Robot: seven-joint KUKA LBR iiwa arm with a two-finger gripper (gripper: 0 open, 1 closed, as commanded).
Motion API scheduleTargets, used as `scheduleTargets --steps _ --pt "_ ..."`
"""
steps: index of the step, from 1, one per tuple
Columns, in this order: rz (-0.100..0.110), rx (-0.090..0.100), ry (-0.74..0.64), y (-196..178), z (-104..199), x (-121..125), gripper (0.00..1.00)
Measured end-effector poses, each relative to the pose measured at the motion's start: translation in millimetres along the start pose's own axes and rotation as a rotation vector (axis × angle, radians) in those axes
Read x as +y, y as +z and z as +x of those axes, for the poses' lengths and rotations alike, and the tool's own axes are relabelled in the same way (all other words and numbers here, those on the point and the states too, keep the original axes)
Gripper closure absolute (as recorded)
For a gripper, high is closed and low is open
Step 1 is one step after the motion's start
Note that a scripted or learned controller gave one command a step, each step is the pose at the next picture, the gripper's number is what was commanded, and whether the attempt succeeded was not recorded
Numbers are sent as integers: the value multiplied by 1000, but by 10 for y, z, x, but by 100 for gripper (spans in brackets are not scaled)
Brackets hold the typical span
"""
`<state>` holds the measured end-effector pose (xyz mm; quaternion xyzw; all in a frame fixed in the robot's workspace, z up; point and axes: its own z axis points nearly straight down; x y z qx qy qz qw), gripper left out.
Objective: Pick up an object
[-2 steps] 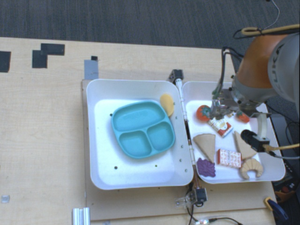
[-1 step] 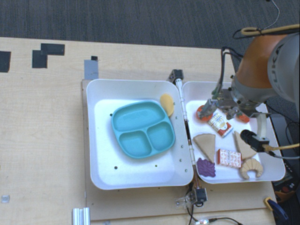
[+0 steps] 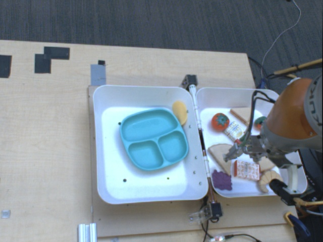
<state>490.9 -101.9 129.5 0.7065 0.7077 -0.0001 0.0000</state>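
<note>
Across the pale wooden tabletop (image 3: 45,150) sat two shallow white bins side by side, the left bin (image 3: 101,145) holding a blue divided plate (image 3: 153,138) with three compartments and, just beside the plate's upper right corner, a small yellow lump (image 3: 179,111) against the bin's right wall. From the right the grey arm with its orange band (image 3: 298,112) reached over the right bin (image 3: 204,116), and the claw (image 3: 241,150) hung low above the clutter there; whether it was spread or pressed together could not be told, and nothing showed between its tips. Under and around it lay a tan wedge-shaped piece (image 3: 218,152), a small red-and-white printed box (image 3: 246,170) whose writing was too small to read, a purple object (image 3: 221,179) near the bin's front left corner, a red tomato-like ball (image 3: 220,121) toward the back, and a small printed packet (image 3: 234,131) just beside the ball, its label illegible.
</note>
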Motion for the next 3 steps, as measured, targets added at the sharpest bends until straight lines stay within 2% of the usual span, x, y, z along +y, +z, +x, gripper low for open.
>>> scheduleTargets --steps 1,2,3 --pt "-18 -10 4 394 101 1 0" --pt "-29 -14 4 265 91 36 100" --pt "-6 1 -5 -564 558 1225 100"
